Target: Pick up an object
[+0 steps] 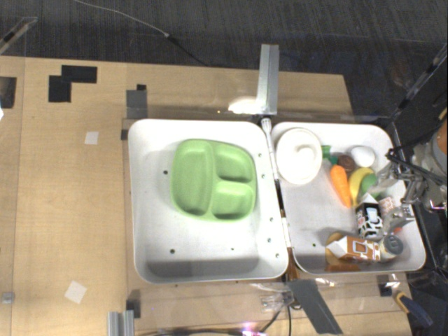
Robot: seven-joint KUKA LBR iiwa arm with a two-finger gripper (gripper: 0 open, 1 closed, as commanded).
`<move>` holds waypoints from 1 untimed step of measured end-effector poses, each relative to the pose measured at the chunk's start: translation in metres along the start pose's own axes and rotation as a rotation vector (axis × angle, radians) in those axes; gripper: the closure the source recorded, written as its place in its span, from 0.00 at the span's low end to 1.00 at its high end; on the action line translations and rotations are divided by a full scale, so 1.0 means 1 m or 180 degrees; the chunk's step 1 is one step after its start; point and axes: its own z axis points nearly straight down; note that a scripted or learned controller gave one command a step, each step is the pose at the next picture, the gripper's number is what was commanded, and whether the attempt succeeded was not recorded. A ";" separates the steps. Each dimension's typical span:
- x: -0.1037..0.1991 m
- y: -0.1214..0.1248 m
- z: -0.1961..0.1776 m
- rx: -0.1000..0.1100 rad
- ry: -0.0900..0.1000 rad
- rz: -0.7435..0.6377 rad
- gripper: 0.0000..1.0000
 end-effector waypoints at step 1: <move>-0.019 -0.001 0.105 -0.0007 0.0014 -0.0013 0.00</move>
